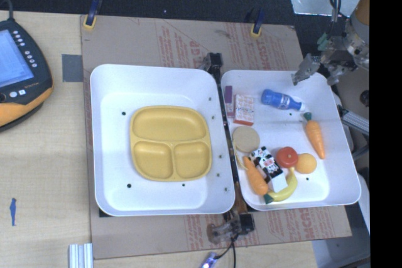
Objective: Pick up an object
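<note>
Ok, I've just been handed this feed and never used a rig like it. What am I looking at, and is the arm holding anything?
One fixed camera looks down at a slant on a bench. The grey robot arm enters at upper right; its gripper hangs over the far rim of the right white bin, with nothing seen between its fingers. That bin holds a blue plastic bottle, two orange toy carrots, a red toy tomato, a yellow toy banana, a black-and-white cow-print carton and a round tan disc. The left white bin holds a yellow three-section plate. A handheld control pad lies at far left.
</note>
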`<state>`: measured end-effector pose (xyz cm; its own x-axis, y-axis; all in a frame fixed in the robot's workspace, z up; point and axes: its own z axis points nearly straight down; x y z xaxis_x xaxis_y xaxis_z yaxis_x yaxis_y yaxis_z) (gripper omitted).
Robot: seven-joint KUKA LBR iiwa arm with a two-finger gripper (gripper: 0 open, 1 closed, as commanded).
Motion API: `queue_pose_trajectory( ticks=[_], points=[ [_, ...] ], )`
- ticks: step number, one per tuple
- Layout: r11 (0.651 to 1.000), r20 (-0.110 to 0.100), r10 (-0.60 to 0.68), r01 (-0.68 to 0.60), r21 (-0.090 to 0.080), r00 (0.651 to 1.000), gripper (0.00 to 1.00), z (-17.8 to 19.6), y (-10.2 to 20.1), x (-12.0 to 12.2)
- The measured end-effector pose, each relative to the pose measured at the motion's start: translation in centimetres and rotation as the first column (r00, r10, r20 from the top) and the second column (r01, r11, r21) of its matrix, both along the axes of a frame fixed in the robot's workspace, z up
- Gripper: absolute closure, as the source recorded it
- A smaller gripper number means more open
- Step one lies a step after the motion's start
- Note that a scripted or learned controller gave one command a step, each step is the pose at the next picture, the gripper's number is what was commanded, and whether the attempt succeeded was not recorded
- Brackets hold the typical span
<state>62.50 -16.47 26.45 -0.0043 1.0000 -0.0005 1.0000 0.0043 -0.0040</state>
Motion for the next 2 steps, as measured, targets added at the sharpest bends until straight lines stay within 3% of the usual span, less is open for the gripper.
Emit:
queue_pose_trajectory(
  ticks=[1, 2],
  points=[
    [1.000, -0.002, 0.000, 0.000, -0.001, 1.000, 0.00, -7.9, -4.8, -2.3],
    [1.000, -0.002, 0.002, -0.002, 0.001, 1.000, 0.00, -15.9, -4.7, -8.0]
  ],
)
